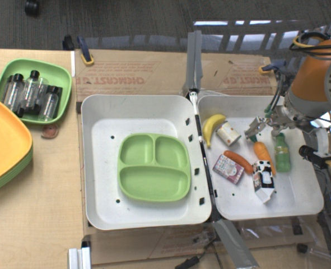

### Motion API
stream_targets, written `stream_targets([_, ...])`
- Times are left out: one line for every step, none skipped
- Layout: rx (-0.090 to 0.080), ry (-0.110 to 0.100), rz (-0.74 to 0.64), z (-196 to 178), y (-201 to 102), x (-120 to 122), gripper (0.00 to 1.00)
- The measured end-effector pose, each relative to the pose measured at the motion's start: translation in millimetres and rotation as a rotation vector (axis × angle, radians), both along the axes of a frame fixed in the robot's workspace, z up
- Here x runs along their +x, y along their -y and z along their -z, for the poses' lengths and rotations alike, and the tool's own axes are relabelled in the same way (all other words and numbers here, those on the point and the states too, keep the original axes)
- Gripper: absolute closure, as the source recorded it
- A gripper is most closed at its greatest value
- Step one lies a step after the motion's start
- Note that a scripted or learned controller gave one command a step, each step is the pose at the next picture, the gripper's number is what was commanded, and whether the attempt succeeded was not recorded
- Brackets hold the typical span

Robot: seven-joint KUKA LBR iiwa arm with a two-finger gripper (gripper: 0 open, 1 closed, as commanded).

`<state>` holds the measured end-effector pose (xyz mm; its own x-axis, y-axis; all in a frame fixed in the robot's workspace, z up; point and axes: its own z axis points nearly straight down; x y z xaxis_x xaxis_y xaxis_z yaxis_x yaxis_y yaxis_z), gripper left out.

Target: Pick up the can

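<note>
The left bin [92, 150] holds a green plate [154, 168] with three parts. The right bin [299, 200] holds a banana [211, 128], the can [228, 133] lying on its side just beside it, a pink packet [228, 168], a carrot [261, 151], a carton [264, 179] and a green bottle [281, 152]. The gripper [263, 126] is over the back of this bin, near the can but not touching it, with its jaws open and nothing in them.

The arm [316, 77] is cut off at the right edge; orange plates [3, 144] at the left.
</note>
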<state>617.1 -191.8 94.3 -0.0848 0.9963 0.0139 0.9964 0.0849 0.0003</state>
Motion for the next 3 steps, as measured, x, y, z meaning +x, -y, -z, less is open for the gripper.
stream_targets([-0.015, 0.001, 0.054, 2, -10, 14, 0.00])
stream_targets([-0.015, 0.001, 0.073, 3, -53, 40, 0.00])
stream_targets([-0.015, 0.000, 0.093, 2, -93, 17, 0.00])
